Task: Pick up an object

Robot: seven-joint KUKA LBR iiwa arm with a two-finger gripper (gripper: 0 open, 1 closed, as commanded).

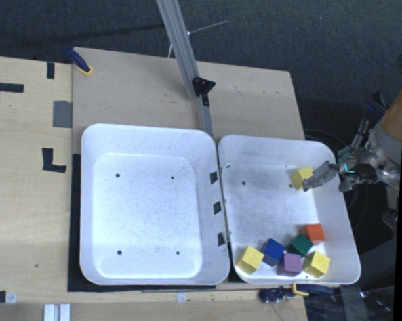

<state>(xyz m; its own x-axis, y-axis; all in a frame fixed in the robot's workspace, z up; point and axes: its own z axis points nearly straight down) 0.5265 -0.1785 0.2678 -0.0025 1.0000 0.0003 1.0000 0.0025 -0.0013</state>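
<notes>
My gripper (pixel 317 178) reaches in from the right over the right bin (pixel 267 194), near its upper right corner. A small yellow cube (pixel 299 177) sits right at the gripper's tip, touching or nearly touching it; I cannot tell if it is gripped. Along the bin's front edge lies a cluster of cubes: yellow (pixel 250 259), blue (pixel 273 251), purple (pixel 292 263), green (pixel 301 245), orange-red (pixel 314 232) and another yellow (pixel 319 263).
The left bin (pixel 147 201) lies beside the right one, sharing a middle rim. A slanted metal pole (pixel 178 36) with a black clamp (pixel 203 87) crosses the bench behind the bins. The arm's wrist (pixel 381 157) hangs past the right bin's edge.
</notes>
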